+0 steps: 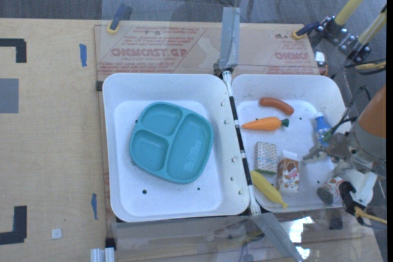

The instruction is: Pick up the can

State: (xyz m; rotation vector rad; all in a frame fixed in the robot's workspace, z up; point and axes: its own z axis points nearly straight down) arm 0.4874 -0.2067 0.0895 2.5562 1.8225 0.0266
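Observation:
The can (pixel 328 191) is small, grey-topped with a reddish label, and lies on its side at the front right corner of the right bin (pixel 288 90). My gripper (pixel 326 149) hangs over the right side of that bin, just behind the can and beside a blue bottle (pixel 322 126). The arm's grey wrist and orange band (pixel 374 116) reach in from the right and cover the bin's right wall. Nothing shows in the gripper's hold.
The right bin also holds a sausage (pixel 276 105), a carrot (pixel 264 124), a patterned box (pixel 266 157), a small carton (pixel 288 173) close left of the can, and a yellow corn cob (pixel 268 188). A teal divided plate (pixel 171 142) lies in the left bin (pixel 116 132).

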